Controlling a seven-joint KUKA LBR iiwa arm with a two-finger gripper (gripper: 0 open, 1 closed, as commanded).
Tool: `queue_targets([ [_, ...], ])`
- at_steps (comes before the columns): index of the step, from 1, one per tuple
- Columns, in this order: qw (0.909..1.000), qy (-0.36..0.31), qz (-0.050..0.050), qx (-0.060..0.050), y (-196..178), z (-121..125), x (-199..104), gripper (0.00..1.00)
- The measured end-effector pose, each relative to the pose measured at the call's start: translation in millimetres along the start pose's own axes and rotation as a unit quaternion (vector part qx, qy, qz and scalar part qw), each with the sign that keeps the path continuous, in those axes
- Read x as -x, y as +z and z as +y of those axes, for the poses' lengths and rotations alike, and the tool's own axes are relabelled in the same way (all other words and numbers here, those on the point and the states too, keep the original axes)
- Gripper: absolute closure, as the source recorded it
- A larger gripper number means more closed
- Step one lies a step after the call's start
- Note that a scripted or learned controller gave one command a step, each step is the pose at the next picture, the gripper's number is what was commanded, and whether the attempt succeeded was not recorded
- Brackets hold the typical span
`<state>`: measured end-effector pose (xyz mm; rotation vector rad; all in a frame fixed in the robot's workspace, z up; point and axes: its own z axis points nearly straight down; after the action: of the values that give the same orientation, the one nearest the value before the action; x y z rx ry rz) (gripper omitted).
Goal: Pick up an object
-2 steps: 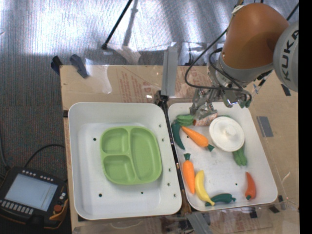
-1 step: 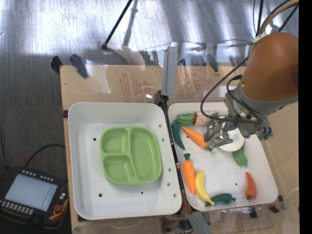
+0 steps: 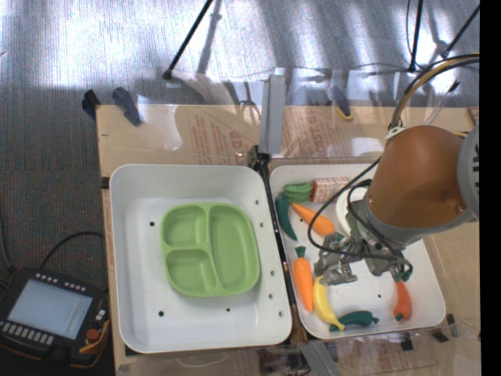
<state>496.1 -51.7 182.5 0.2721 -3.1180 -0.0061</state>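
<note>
Claw (image 3: 342, 266) is hanging low over the middle of the right bin, metal fingers pointing toward the left of the frame, and honestly I can't tell if they're apart or together, it's too cluttered down there. Nothing visibly sits between them.

Biggest thing around is the brown cardboard-covered bench (image 3: 188, 131), carrying both bins. Next, the grey arm with its fat orange band (image 3: 415, 175) fills the right side of the frame and covers part of the right bin.

Shallow white left bin (image 3: 133, 194) holds a light green plastic plate with three compartments (image 3: 210, 249), sitting roughly centre. Shallow white right bin (image 3: 429, 294) has all the toy food:
- orange plastic carrot (image 3: 304, 276) just left of the claw, pointing up-down
- another orange carrot (image 3: 315, 219) above it, lying at a slant
- dark green curved cucumber-like piece (image 3: 283, 218) along the left wall
- yellow plastic banana (image 3: 324, 304) below the claw
- small orange-red pepper with green stem (image 3: 401, 299) at lower right
- small dark green piece (image 3: 358, 318) near the bottom wall

Lower left corner of the frame has a grey teach pendant with a screen (image 3: 48, 313).
</note>
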Motion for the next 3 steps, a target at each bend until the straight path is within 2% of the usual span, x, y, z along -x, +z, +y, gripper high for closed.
queue_targets([
  [1,1.0000,-0.001,-0.004,-0.001,-3,0,2,0.00],
  [2,0.9990,0.046,0.000,0.000,80,-58,32,0.00],
  [3,0.9988,0.049,-0.005,-0.001,95,-50,103,0.00],
])
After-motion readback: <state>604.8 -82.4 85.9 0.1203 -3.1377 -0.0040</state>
